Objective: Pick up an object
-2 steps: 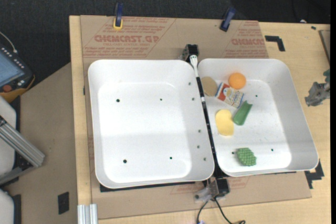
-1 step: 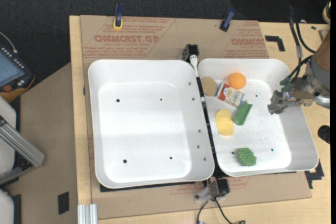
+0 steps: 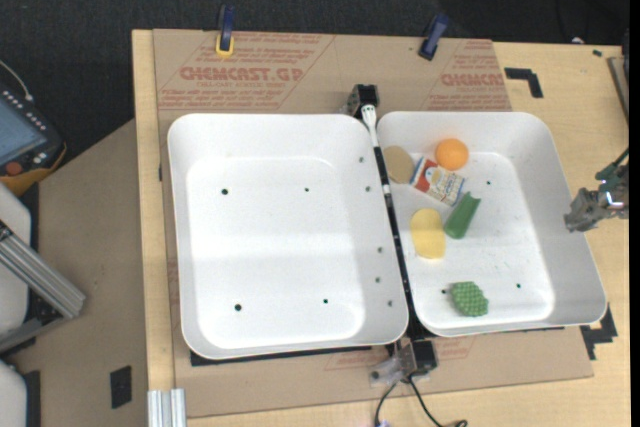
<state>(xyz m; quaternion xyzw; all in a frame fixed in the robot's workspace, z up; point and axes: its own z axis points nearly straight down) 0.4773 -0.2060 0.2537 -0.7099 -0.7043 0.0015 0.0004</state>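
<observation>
The right bin (image 3: 540,245) holds several small objects. An orange ball (image 3: 452,153) lies near its back, beside a tan flat piece (image 3: 399,164) and a white and red carton (image 3: 438,181). In the bin's middle a dark green block (image 3: 462,216) rests against a yellow object (image 3: 428,234). Near the front wall sits a bumpy green object (image 3: 467,298). My gripper (image 3: 588,211) hangs at the bin's right rim, well right of all the objects and touching none of them.
The left bin (image 3: 270,235) stands beside the right one, their rims meeting along the middle. Both rest on a cardboard sheet (image 3: 300,65) held by two clamps at the back. A cable connector (image 3: 405,365) lies at the front.
</observation>
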